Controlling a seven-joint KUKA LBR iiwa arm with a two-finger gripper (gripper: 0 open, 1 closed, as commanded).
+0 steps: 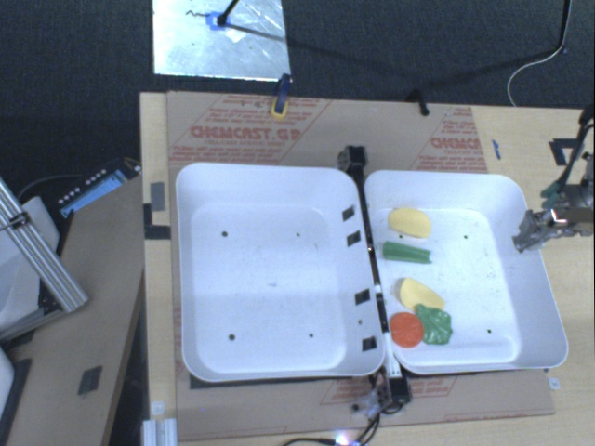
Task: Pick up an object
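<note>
Dark carpet surrounds a pale bench topped with printed cardboard, on which two shallow white bins sit side by side. At the far right edge of the right bin [521, 277], the gripper [532, 233] hangs just outside the rim; whether it is released or clenched I cannot tell at this size, and nothing is seen held in it.

Well apart from it, toward the right bin's inner wall, lie five small toy-like pieces that look like play food. Nearest the top is a yellow rounded piece [409, 221], with a green stick-shaped piece [406, 251] just below it. Lower down sits a second yellow piece [420, 294], and touching it a green leafy lump [435, 325] beside a red-orange round piece [405, 330]. The left bin [270, 268] lies beyond.

These probably are light, smooth plastic, likely slippery on curved faces. The green stick seems easiest: it stands clear of neighbours, and closing across its narrow width should hold.
</note>
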